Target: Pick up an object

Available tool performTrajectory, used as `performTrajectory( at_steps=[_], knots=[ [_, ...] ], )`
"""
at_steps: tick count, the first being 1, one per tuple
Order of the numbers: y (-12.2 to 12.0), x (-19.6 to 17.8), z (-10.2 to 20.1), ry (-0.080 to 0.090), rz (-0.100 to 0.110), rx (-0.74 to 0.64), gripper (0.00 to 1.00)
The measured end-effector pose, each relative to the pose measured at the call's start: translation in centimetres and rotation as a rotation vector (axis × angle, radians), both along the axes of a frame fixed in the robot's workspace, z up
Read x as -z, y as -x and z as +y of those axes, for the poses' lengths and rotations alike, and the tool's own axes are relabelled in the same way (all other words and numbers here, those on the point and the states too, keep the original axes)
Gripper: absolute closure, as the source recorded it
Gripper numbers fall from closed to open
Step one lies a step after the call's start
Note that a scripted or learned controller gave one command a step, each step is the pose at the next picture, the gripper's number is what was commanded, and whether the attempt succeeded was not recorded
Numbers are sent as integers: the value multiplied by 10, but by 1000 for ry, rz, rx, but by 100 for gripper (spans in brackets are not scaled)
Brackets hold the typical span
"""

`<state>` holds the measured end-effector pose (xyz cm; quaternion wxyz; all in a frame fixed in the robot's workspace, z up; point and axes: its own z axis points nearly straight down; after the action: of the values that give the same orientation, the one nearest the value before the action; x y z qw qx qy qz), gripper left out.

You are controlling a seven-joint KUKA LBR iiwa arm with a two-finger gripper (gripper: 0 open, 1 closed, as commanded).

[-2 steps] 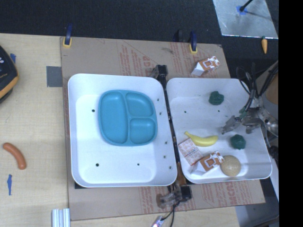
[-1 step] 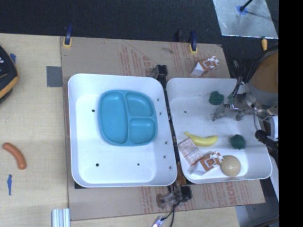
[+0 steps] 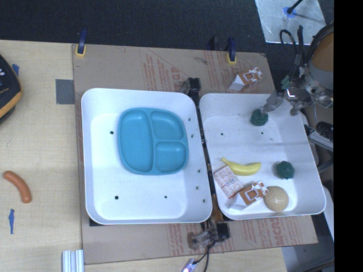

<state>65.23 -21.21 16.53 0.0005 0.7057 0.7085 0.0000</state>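
The right bin (image 3: 295,135) holds a dark green lump (image 3: 259,118) near its far edge, a yellow banana (image 3: 241,166), a second dark green piece (image 3: 285,169), a round beige ball (image 3: 276,198) and two small snack packets (image 3: 227,180) (image 3: 249,194). My gripper (image 3: 282,107) hangs over the bin's far right corner, just right of the first green lump. Its fingers are spread open with nothing between them; the left finger (image 3: 271,104) points down toward that lump without gripping it.
The left bin (image 3: 96,152) holds a blue divided plate (image 3: 153,140). Another snack packet (image 3: 247,79) lies on the cardboard behind the right bin. A sausage (image 3: 18,186) rests on the bench at the far left, beyond a black and yellow device (image 3: 7,89).
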Motion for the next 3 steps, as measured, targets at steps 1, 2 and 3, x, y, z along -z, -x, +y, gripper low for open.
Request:
performTrajectory(
  at_steps=[1,2,3],
  knots=[
    [0,-10,0,1,3,-5,100],
    [-4,-21,11,1,-1,0,100],
    [-5,-44,30,1,-3,-1,100]
  ],
)
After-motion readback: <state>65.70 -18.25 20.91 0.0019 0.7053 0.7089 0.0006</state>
